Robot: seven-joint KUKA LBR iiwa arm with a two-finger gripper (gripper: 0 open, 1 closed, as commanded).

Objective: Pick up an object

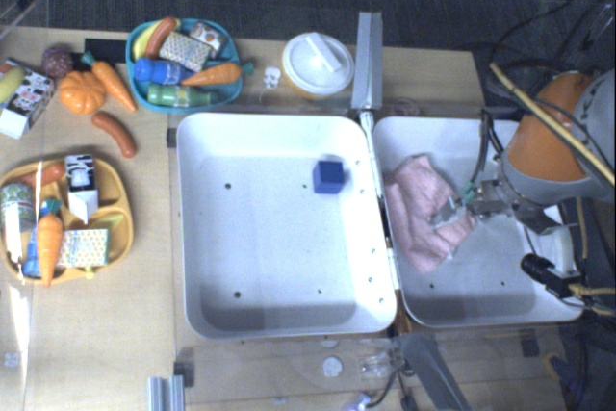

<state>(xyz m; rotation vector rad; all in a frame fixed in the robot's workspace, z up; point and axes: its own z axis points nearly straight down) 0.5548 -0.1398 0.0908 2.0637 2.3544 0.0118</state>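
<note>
We find the gripper (pixel 460 207) touching the pink cloth (pixel 421 210) in the right bin (pixel 481 298); its grasp we cannot tell.

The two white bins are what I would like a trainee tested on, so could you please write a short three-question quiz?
1. True or false: the blue cube lies in the left bin.
2. What lies in the right bin with the gripper? A) an orange carrot B) a pink cloth C) a white lid
3. Fill in: the gripper sits at the cloth's ____ edge in the camera view.

Key: 1 true. 2 B, the pink cloth. 3 right.
</note>
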